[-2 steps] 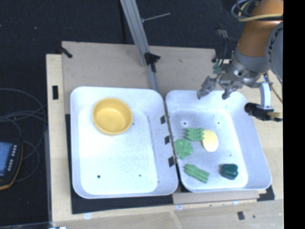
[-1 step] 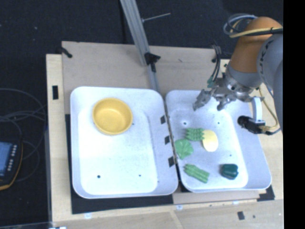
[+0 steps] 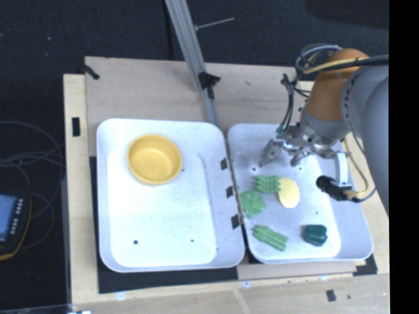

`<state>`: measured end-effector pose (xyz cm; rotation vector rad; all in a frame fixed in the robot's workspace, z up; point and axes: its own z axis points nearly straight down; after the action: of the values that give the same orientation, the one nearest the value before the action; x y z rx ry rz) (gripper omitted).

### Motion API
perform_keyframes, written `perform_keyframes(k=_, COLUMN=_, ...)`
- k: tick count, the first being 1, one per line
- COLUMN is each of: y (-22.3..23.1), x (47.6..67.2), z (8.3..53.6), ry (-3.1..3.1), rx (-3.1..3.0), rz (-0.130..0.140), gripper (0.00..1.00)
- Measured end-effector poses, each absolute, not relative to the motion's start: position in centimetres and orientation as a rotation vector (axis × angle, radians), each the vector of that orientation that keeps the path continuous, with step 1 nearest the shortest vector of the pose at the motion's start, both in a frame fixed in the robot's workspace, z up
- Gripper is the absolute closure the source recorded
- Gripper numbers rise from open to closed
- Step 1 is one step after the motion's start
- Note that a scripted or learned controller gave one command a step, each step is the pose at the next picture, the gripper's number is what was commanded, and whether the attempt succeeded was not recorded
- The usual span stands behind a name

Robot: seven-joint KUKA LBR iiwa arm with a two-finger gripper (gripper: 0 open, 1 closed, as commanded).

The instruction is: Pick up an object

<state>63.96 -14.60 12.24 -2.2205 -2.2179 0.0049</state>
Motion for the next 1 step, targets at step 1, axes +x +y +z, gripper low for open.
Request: perform_keyframes(k=1, y=-14.66, x=63.94, z=9.98, ry=-2.221, rx=-2.222, rz=0.002, gripper=0.00)
